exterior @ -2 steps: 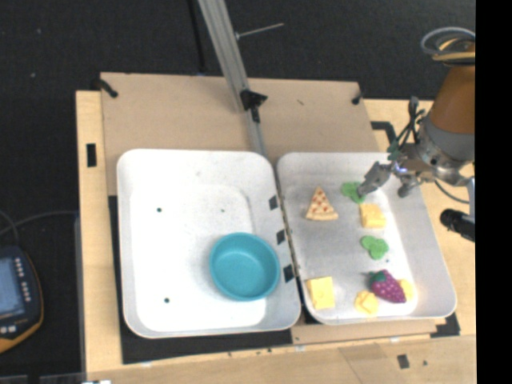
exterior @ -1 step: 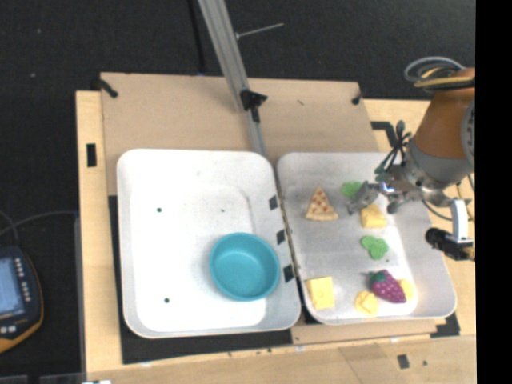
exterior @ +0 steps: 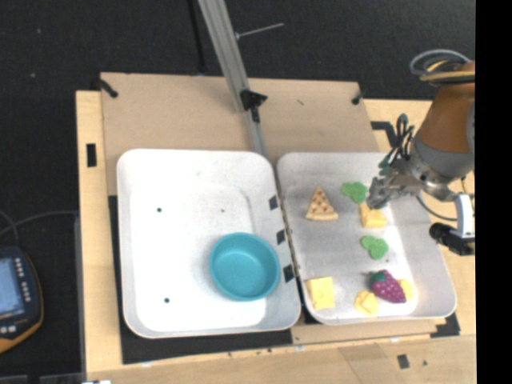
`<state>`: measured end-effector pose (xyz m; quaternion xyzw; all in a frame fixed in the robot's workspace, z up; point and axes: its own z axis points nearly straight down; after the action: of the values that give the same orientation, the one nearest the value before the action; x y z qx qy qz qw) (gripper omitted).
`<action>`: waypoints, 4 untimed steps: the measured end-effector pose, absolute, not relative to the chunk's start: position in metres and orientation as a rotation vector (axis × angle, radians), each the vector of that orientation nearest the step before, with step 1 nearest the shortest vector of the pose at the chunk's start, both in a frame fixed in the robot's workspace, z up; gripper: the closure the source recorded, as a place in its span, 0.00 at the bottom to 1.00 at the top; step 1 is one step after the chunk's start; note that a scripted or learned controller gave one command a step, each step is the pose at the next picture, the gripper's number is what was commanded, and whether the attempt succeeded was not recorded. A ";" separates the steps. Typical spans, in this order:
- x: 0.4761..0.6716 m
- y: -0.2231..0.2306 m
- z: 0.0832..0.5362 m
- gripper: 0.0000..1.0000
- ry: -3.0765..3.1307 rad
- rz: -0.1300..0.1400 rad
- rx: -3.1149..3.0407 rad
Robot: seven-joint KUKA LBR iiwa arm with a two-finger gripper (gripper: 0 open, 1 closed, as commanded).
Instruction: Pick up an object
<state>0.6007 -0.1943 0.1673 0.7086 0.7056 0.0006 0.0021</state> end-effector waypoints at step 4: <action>0.620 -0.093 0.259 1.00 2.224 0.000 2.219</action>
<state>0.6198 -0.0933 0.2588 0.7064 0.7078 -0.0002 0.0000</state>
